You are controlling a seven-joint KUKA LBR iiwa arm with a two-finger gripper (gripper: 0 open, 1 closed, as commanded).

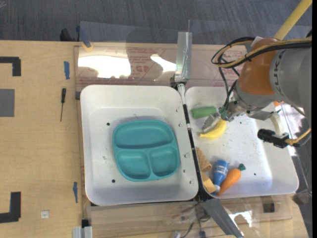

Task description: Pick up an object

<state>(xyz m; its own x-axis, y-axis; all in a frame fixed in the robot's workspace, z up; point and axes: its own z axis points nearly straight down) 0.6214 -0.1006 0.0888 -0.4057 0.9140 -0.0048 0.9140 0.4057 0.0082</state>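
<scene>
Yellow toy banana (215, 129) in right bin (277, 182), just below-left of my gripper (223, 116) | long axis slants up-right toward it | I cannot tell jaw state

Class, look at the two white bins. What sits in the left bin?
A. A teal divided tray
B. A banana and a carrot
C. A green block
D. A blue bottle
A: the teal divided tray lies alone in the left bin, while the banana, carrot and blue bottle lie in the right bin.
</scene>
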